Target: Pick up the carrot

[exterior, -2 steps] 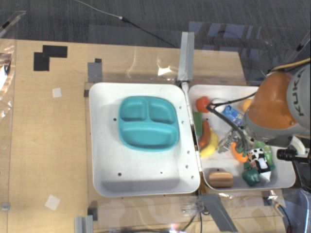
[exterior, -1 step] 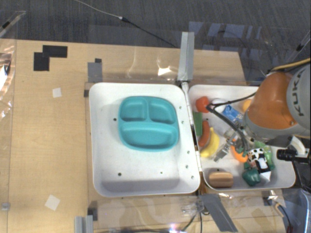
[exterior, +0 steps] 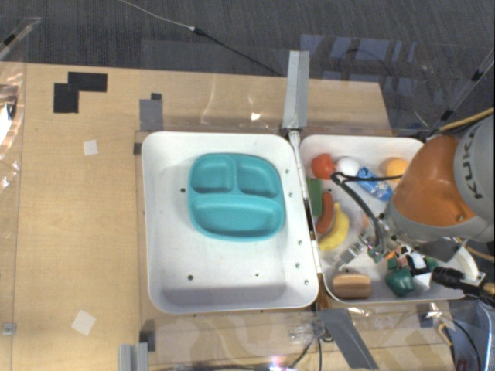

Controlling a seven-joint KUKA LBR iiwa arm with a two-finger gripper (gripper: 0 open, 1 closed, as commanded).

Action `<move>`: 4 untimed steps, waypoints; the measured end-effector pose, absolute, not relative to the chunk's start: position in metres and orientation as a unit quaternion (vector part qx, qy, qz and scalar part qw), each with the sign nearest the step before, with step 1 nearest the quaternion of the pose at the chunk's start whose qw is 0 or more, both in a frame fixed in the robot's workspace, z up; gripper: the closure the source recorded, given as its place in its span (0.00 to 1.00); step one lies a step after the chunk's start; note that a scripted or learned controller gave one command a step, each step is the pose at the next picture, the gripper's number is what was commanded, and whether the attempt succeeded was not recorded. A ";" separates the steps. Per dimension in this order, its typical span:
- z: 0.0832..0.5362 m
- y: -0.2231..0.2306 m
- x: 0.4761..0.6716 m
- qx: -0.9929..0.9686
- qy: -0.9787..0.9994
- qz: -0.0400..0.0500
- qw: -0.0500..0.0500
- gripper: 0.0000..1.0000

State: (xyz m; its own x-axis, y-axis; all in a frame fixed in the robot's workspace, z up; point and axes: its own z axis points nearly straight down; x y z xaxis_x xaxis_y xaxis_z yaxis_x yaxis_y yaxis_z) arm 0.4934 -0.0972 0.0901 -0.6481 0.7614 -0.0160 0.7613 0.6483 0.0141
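Observation:
My gripper point(exterior: 363, 251) hangs low over the front part of the right bin point(exterior: 363, 141), just above the tan bread roll point(exterior: 352, 286). Its two silver fingers point(exterior: 349, 256) stand apart, open, with nothing seen between them. A small orange piece point(exterior: 400, 247), possibly the carrot, shows just right of the gripper and is mostly hidden under the wrist. The orange band of the arm point(exterior: 437, 188) covers the bin's right side.
The right bin also holds a red tomato point(exterior: 322, 165), a white egg point(exterior: 349, 165), an orange point(exterior: 395, 166), a blue packet point(exterior: 376, 188), a banana point(exterior: 337, 231) and a green item point(exterior: 400, 283). A teal divided plate point(exterior: 235, 195) lies in the left bin point(exterior: 166, 230).

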 end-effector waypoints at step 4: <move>0.089 -0.128 0.519 0.453 0.891 0.002 0.005 0.00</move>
State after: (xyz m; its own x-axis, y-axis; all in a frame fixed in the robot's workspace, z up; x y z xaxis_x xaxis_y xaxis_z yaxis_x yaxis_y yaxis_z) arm 0.5194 -0.1275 0.0891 -0.5889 0.8081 -0.0082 0.8081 0.5890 0.0080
